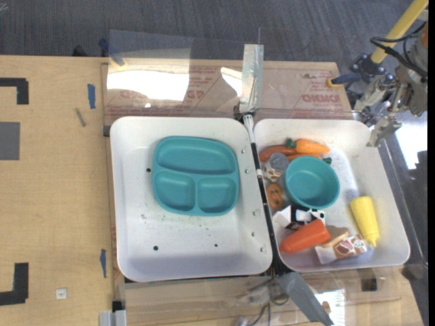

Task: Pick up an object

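The right bin (394,202) holds a teal bowl (311,180), a carrot (309,147), a yellow bottle-shaped toy (365,219), an orange pepper-like piece (306,236), a small printed packet (345,245), a black-and-white toy (304,215), a grey round piece (276,161) and a brown pastry (275,195). In the left bin (129,202) lies a teal divided plate (196,175). My gripper (382,122) hangs over the right bin's far right corner, above the rim and apart from every object. Nothing shows in it.
A clear plastic sheet (204,87) with an upright strip (251,77) stands behind the bins. Wooden bench surface (47,182) stretches to the left. Cables and a yellow rod (408,15) crowd the far right by the arm.
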Controlling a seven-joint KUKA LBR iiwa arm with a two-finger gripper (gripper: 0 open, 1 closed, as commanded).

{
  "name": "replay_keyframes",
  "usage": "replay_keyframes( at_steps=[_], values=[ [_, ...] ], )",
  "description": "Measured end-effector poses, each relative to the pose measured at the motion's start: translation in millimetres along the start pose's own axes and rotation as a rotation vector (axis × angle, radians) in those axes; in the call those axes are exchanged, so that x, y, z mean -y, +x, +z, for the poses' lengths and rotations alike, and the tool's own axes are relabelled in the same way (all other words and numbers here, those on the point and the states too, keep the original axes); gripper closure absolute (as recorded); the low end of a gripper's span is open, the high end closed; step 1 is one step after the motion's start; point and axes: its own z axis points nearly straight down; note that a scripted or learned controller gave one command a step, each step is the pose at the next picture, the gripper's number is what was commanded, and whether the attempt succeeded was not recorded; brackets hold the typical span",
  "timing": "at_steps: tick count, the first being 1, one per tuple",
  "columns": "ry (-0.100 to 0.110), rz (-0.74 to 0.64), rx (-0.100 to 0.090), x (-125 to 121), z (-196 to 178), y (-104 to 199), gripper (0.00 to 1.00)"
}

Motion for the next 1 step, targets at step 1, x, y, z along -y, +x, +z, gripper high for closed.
replay_keyframes(
  at_steps=[1],
  values=[
    [-0.004, 0.003, -0.010, -40.9, 154.3, 51.6, 0.00]
  ],
)
